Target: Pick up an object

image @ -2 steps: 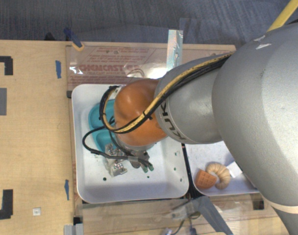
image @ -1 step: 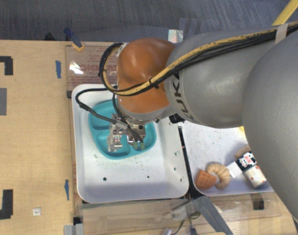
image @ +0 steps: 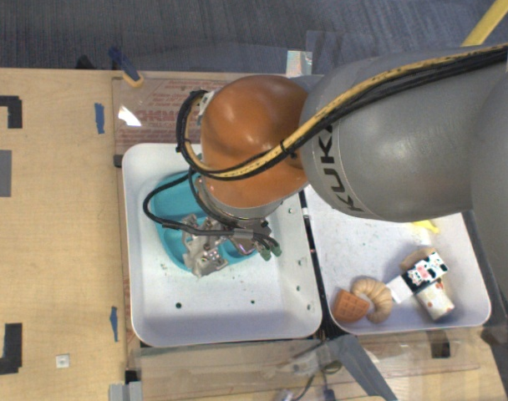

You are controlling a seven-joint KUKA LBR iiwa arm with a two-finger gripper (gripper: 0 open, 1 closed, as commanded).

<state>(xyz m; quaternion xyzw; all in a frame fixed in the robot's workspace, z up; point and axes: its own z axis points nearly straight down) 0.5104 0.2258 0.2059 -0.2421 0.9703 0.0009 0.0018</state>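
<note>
Arm (image: 388, 132): I see the grey body and the orange band reaching in from the right, covering the rear of both bins.
Tabletop (image: 53, 249): light wood, with black corner marks and blue tape tabs along its left part.
Left bin (image: 229, 316): white and shallow; the tool is down inside it, over its middle.
Right bin (image: 371, 249): white, just beside the left one; its small items lie near the front edge.
Teal object (image: 175, 215): curved, lying in the left bin, partly under the wrist; the tool sits right at its front edge.
Tool (image: 205, 257): metal parts low over the teal object; I cannot tell how it is set, nor whether it grips anything.
Ridged tan piece (image: 378, 295): right bin, touching the orange piece (image: 350, 306).
Black-and-white patterned item (image: 427, 272): right bin, near the front right corner.
</note>
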